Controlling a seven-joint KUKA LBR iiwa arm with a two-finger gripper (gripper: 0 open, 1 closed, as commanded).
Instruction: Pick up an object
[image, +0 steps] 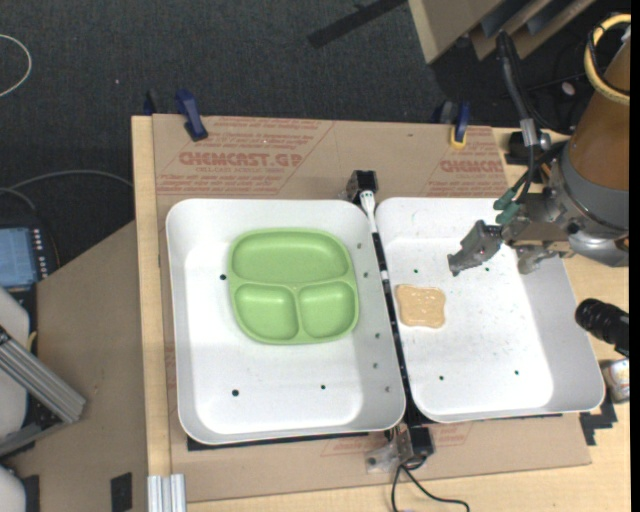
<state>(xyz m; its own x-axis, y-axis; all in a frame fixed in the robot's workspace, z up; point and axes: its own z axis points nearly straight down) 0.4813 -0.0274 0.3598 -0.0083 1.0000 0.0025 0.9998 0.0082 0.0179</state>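
Cardboard-topped bench (300, 150) on dark carpet; two white bins; fingers (468, 255) over right bin (520, 370), gap unclear.

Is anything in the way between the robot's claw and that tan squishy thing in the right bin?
Nothing visible is. The gripper hangs over the right bin, up and to the right of the tan flat piece, with bare white bin floor between them. The green divided plate sits apart in the left bin.
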